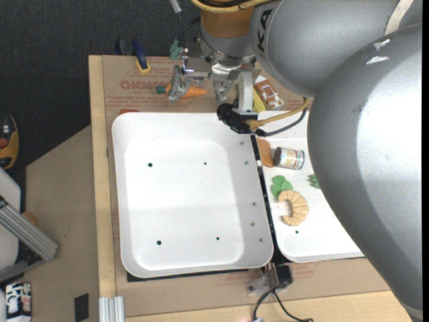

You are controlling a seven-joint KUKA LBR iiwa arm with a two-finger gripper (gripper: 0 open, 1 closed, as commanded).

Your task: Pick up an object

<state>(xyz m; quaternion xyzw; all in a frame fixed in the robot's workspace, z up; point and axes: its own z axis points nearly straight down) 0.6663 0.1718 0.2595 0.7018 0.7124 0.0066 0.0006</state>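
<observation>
My gripper hangs over the bench just behind the back rim of the left bin. A small orange toy carrot with a green top lies crosswise between its metal fingers, which are shut on it. In the right bin, partly hidden under the arm, lie a small tin can, a croissant-shaped toy, a green leafy piece and a brown piece against the dividing wall.
The big grey arm covers the right side and most of the right bin. A printed box shows under the wrist. A blue and yellow clamp sits at the bench's back edge. Cables hang at the front.
</observation>
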